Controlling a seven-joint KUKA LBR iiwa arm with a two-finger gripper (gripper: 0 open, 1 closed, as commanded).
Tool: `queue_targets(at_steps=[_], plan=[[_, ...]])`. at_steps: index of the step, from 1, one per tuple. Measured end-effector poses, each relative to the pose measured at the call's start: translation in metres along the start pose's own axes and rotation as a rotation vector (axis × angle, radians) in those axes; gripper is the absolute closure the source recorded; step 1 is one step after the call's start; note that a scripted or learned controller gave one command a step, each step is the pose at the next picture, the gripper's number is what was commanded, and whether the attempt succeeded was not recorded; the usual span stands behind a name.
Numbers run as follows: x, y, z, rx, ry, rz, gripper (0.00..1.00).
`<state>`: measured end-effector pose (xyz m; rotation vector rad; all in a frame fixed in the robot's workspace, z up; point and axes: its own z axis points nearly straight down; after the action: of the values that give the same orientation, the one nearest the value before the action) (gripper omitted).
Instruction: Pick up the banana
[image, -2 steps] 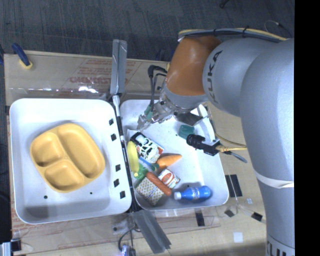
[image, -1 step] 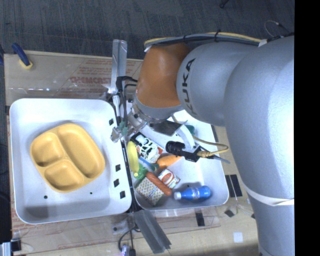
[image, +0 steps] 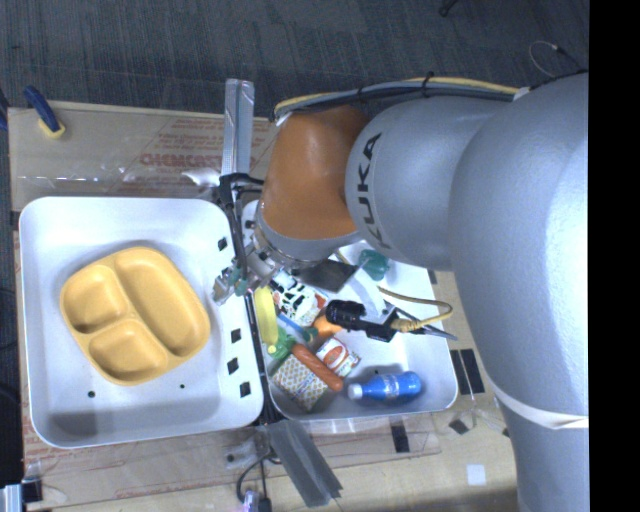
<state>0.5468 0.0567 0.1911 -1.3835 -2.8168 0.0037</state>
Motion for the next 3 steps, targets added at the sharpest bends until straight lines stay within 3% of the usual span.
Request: queue_targets(at_steps=[1,2,3], plan=[[0.115,0.011,0.084,-0.001,-0.001,-0.01,0.0],[0.113,0.011,0.074,0.0,-0.001,-0.011,1.0],[0.11,0.083,0.02,-0.002,-0.002,0.186,1.0]])
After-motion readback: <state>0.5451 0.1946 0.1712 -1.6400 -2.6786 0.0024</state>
